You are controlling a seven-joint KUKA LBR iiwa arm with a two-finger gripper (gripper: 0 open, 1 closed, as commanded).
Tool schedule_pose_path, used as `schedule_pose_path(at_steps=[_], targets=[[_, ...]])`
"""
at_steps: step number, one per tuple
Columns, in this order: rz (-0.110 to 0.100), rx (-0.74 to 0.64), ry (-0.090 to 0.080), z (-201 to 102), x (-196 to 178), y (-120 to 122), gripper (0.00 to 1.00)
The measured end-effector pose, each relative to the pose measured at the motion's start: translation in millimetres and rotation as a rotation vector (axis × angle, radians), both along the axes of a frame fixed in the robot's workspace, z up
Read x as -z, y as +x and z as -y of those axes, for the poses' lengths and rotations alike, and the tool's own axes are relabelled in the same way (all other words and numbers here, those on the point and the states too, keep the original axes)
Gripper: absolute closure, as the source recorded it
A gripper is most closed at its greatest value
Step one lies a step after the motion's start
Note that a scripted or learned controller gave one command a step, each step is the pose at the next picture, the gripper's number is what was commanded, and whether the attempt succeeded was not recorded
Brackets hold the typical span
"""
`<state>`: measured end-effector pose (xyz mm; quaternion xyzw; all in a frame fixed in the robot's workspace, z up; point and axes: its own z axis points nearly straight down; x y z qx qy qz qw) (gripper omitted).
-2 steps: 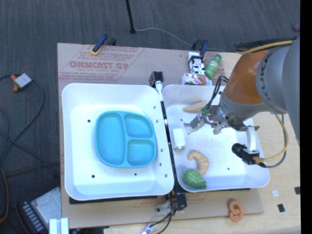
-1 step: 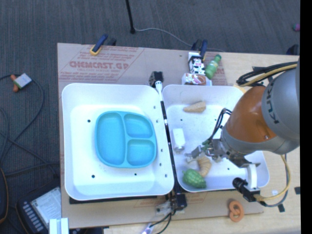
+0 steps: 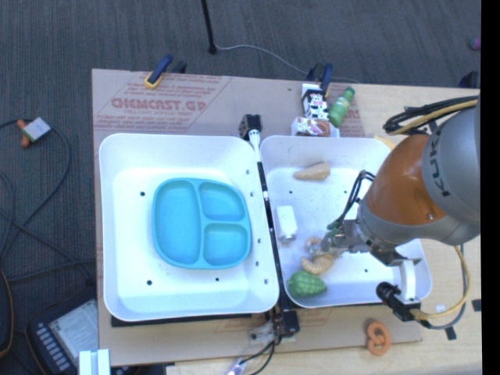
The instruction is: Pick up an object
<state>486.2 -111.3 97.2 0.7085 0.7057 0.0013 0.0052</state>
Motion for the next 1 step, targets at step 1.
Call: schedule_pose_path(at_steps=[1], targets=[[-0.007, -0.005, 0.005, -53.7, -136.3, 20.0, 1.00]])
